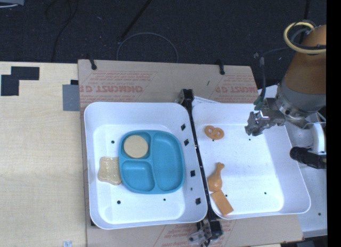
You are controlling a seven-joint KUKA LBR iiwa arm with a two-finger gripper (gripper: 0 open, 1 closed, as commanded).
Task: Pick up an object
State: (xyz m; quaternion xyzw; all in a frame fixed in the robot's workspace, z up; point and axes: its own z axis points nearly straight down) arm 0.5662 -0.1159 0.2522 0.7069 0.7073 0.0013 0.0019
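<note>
We see a robotics lab: two white bins (101, 129) clamped on cardboard (160, 81), loose cables (144, 11) across dark carpet.

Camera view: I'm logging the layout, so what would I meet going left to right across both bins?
Beige toast slice → blue divided plate → pretzel → claw. The chicken drumstick and orange piece overlap the pretzel's span, so they are omitted.

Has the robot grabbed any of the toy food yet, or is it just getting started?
Nothing looks picked up yet. The gripper hangs over the right bin with no toy between its fingers. The pretzel, chicken leg and orange piece lie on that bin's floor. Left to do: go down onto one, close on it and lift.
</note>
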